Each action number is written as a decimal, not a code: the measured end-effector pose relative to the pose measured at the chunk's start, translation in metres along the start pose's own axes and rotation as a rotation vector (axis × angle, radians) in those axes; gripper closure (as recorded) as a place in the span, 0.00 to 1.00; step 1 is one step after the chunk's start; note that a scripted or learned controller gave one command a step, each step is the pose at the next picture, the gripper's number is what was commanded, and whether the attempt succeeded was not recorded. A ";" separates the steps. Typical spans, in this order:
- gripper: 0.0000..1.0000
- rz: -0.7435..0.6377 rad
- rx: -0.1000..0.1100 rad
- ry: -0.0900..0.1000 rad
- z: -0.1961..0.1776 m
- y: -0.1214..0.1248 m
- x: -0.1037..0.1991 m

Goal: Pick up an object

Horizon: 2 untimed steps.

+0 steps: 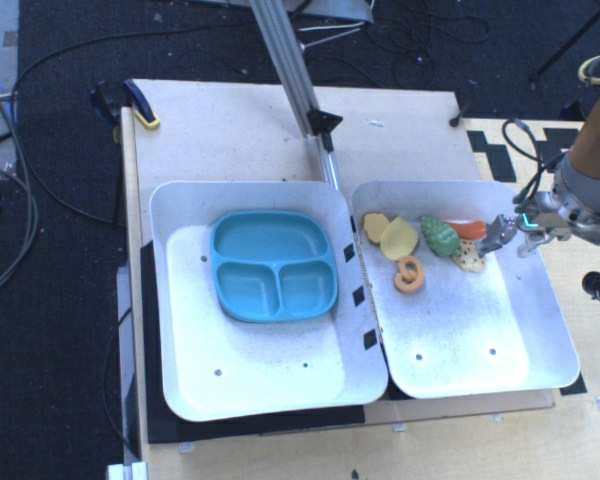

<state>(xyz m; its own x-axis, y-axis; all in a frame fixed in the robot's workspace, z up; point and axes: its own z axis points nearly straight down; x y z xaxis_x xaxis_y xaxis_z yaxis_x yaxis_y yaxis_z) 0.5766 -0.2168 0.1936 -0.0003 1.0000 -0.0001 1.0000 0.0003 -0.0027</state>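
The right bin (pixel 480 348) holds a cluster of small toy foods along its far side. Two yellow pieces (pixel 399 238) lie at the left, with an orange ring (pixel 409 274) just in front of them. A green leafy piece (pixel 439 236) sits beside an orange carrot-like piece (pixel 468 229) and a beige spotted piece (pixel 469 257). My gripper (pixel 511 238) hovers at the bin's far right side, just right of the carrot and the spotted piece. Its fingers stand open with nothing between them.
A blue three-compartment tray (pixel 275 265) lies in the left bin (pixel 180 368). A metal pole (pixel 285 53) slants down to the junction between the bins. The bench edge (pixel 450 98) runs behind the bins.
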 end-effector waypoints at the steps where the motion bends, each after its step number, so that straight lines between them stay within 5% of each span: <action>1: 0.00 -0.001 -0.003 -0.001 -0.001 0.001 0.000; 2: 0.00 0.001 0.001 0.001 0.061 0.000 -0.004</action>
<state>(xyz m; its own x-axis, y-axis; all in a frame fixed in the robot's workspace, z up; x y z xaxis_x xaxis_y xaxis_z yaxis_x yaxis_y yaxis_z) 0.5763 -0.2207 0.1321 0.0008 1.0000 0.0005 1.0000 -0.0008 -0.0038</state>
